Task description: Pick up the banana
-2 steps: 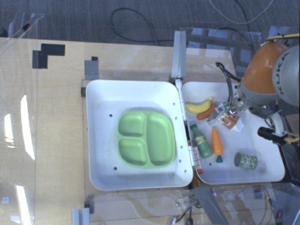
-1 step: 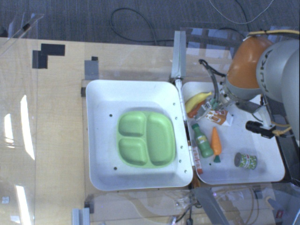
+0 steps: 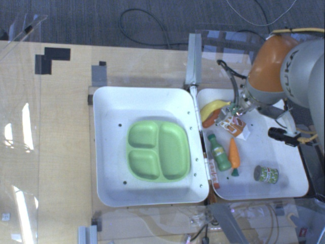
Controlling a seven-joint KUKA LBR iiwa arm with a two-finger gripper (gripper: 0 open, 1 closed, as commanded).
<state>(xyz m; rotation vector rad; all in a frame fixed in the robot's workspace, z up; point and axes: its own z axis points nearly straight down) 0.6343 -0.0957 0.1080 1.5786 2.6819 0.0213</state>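
The banana [image 3: 213,107] lay in the upper left corner of the right-hand bin [image 3: 284,187], close against the wall it shares with the left bin [image 3: 109,136]. Its long axis ran roughly left to right in the camera view, tilted so the left end sat lower, with a reddish-orange item [image 3: 209,120] tucked just beneath that end. The gripper [image 3: 234,111] hung just beside the banana's right end, so the fruit lay to the gripper's left and a touch toward the top of the view. The wrist and cables hid the fingers, so I could not tell how far apart they stood or whether they had hold of anything. A green bottle [image 3: 220,154], a carrot [image 3: 234,155] and a small can [image 3: 266,174] lay lower in the same bin, well apart from the banana.
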